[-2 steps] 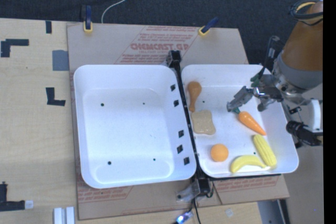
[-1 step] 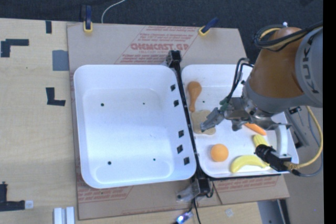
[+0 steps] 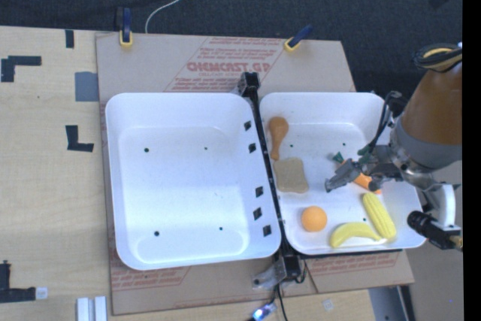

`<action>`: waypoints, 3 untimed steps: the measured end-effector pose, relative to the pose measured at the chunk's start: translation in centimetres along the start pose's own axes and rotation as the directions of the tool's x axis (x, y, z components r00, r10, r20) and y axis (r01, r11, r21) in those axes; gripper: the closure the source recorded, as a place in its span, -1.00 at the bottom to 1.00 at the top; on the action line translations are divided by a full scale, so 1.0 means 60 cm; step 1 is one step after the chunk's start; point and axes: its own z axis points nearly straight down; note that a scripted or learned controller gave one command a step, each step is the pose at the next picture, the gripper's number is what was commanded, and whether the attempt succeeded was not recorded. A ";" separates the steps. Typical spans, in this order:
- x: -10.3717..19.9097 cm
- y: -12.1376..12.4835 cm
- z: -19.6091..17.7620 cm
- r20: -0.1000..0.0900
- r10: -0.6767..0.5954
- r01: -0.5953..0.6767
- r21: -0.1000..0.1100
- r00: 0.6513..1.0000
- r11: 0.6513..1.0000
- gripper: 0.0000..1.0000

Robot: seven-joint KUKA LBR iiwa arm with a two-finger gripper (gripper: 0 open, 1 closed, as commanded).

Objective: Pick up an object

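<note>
Basically, all the objects sat in the right bin (image 3: 353, 103) — the left bin (image 3: 180, 184) had nothing to grab. The arm (image 3: 432, 116) reached in from the right, and the gripper (image 3: 352, 175) was low inside the right bin, fingers pointing left. Whether they were spread or closed, I couldn't tell — too dark and blurred. A small orange piece (image 3: 364, 180) showed right at the gripper, touching or just under it; can't say it was between the fingers. A small green bit (image 3: 336, 158) lay just beyond the tips, on the far side.

Other candidates: corn cob (image 3: 378, 215) near the bin's right edge, banana (image 3: 355, 234) along the near wall, orange ball (image 3: 314, 219) left of the banana, bread slice (image 3: 291, 176) by the divider, brown drumstick-like piece (image 3: 277, 133) farther back.

Judgement — the gripper was down on the orange piece because that was the pick target; grasp not confirmed. Items were loosely scattered, so approach room looked fine.
</note>
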 end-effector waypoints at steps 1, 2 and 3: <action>0.113 0.001 0.048 -0.006 -0.013 0.013 0.001 1.000 1.000 -1.00; 0.145 0.169 -0.244 -0.001 -0.014 0.014 -0.026 1.000 1.000 -1.00; 0.284 0.010 -0.024 -0.007 -0.015 0.015 0.017 1.000 1.000 -1.00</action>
